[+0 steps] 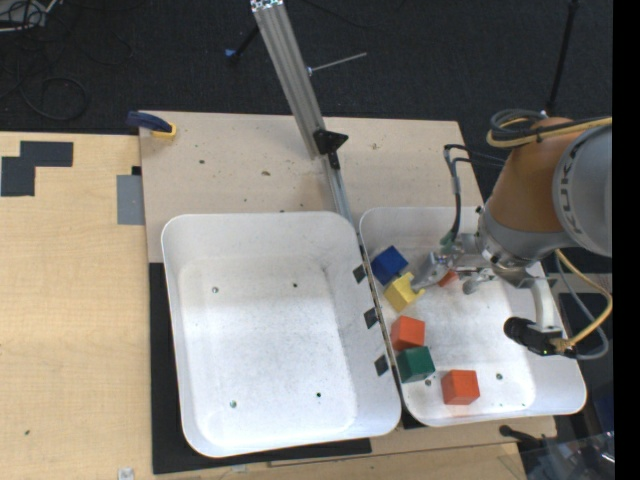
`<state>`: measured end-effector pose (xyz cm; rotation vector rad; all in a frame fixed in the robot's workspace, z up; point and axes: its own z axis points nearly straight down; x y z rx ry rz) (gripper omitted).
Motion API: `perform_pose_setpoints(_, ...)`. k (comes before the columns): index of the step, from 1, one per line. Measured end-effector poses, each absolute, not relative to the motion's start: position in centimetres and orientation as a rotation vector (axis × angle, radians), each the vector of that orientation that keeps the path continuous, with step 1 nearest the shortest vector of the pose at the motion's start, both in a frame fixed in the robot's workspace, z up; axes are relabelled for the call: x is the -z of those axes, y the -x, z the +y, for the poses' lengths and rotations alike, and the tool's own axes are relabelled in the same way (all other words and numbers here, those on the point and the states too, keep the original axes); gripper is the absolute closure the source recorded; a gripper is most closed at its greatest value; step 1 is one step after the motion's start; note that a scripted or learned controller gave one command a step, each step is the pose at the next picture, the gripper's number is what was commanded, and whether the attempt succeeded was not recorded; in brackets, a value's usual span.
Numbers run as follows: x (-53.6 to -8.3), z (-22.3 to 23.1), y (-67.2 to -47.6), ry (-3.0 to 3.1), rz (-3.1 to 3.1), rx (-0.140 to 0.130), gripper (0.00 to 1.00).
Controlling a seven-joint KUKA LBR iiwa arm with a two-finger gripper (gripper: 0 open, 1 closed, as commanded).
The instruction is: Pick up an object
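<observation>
The right bin holds several blocks. A blue block and a yellow block lie close together near its left wall. Below them sit an orange block and a green block, touching each other. An orange-red block lies near the front rim. My gripper hangs low over the bin, just right of the yellow and blue blocks. A small red patch shows at the gripper; I cannot tell what it is.
The left bin lies beside the right one, with black clips on the shared wall. An aluminium bar slants up from between the bins. Cables loop off the arm at the right. A blue-and-yellow clamp lies on the bench's far left corner.
</observation>
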<state>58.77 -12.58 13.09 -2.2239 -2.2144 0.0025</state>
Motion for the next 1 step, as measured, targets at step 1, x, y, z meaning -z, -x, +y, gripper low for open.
perform_pose_setpoints(1,-14.31,-12.77,-58.81,2.232,-2.208,0.000,1.00)
